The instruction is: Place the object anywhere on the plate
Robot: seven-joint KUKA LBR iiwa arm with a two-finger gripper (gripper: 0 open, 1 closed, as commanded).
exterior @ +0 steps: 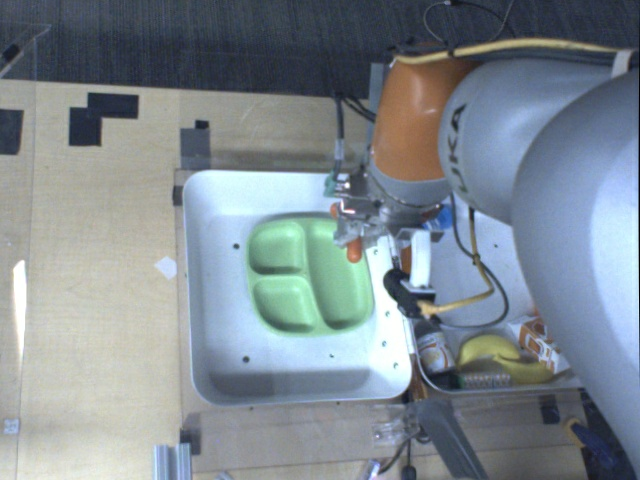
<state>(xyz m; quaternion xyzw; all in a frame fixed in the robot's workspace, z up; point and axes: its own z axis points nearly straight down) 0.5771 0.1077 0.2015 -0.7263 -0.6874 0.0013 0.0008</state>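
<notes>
The green divided plate (305, 275) lies in the left white bin (215, 298). Over its right rim hangs the gripper (352, 238), seemingly pinching a small orange object (354, 252), though the view is blurry there. Let go here, the object could strike the rim and roll off into the bin.

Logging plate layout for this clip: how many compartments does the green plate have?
3: two small ones stacked on the green plate's left side, one long one along its right, partly under the end effector; more could be hidden.
</notes>
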